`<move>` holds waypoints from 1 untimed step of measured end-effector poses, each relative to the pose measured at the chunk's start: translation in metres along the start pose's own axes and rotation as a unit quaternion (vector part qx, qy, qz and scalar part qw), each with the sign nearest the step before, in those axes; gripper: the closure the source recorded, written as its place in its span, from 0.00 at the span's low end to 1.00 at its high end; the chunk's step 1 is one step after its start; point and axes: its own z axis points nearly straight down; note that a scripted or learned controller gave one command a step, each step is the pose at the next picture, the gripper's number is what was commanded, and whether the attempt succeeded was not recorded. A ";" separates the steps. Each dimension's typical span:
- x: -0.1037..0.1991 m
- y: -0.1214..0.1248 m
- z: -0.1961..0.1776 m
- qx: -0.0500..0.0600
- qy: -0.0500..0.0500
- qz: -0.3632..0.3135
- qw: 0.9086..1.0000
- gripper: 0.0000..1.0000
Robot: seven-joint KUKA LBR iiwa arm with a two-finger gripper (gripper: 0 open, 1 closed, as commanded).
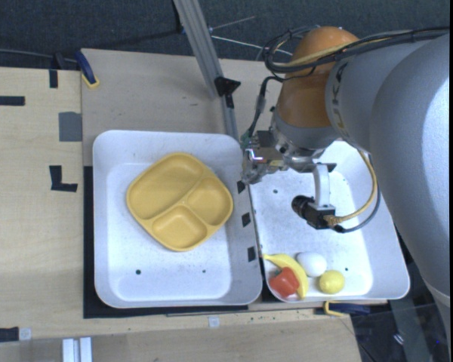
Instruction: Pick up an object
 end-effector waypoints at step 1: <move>0.058 0.026 0.000 -0.001 0.000 0.000 1.000 1.00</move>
